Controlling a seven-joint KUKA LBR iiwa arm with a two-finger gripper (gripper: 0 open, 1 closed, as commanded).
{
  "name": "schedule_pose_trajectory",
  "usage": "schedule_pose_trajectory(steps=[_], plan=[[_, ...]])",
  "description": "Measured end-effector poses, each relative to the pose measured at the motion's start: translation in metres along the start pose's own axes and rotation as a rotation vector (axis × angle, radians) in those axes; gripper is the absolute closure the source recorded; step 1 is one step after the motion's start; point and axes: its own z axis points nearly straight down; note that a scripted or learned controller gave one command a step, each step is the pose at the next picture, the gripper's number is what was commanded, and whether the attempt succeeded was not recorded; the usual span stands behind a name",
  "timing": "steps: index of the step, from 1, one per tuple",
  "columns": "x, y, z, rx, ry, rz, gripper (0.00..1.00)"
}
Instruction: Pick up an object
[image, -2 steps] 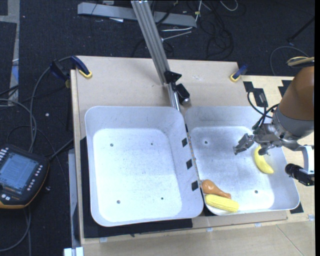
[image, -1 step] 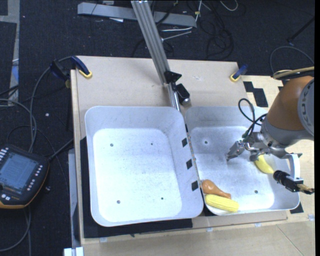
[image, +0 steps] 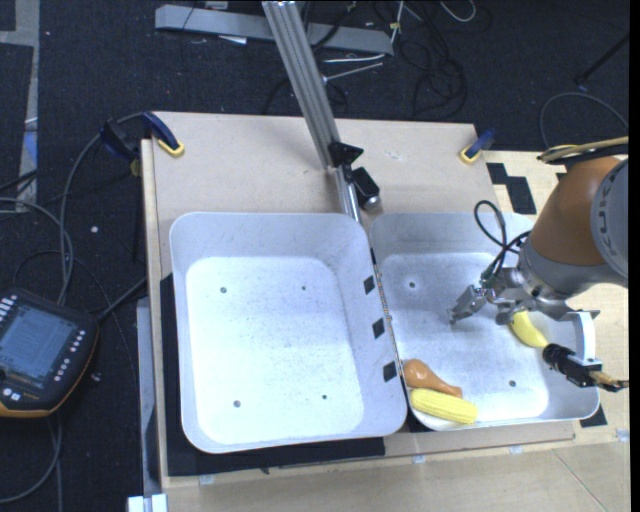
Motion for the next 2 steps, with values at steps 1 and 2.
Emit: schedule_pose_trajectory(steps=[1,2], plan=[[0.0,0.0,-0.011,-0.001,-0.001,0.0,1.0],[0.0,0.006,-0.072,-0.005,-0.001,0.0,1.0]])
